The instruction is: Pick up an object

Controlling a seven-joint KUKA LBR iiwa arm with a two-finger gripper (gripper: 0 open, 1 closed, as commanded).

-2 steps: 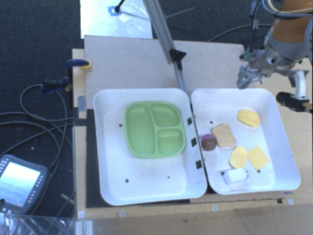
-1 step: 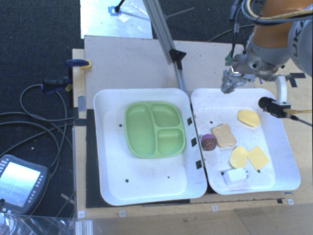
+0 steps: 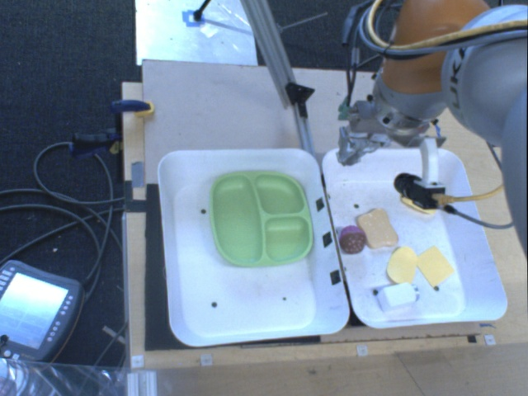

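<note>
Camera view, looking down on the bench [image 3: 214,106]. The claw [image 3: 355,148] hangs over the far left corner of the right bin [image 3: 474,287]. Whether it is open or closed cannot be told from this angle, and no object is seen in its grip.

The candidates for picking all lie in the right bin, in the half nearer the camera:
- a tan slice of bread [image 3: 378,228]
- a dark red ball [image 3: 352,238], touching or just beside the bread on its left
- a yellow disc [image 3: 402,264] and a yellow square [image 3: 435,266], side by side
- a white block [image 3: 398,295] near the front wall

The left bin [image 3: 186,304] holds a green divided plate [image 3: 260,219].

The step in hand appears to be the approach, with no target yet reached. The white block is probably the soundest choice, since it stands apart from the others and has some height. The flat yellow pieces offer little to close on. The ball could roll against the bread.

A good descent would be centred on the chosen object and straight down, with the claw opened wider than the object. It should keep clear of the bin wall and close only when low enough.
</note>
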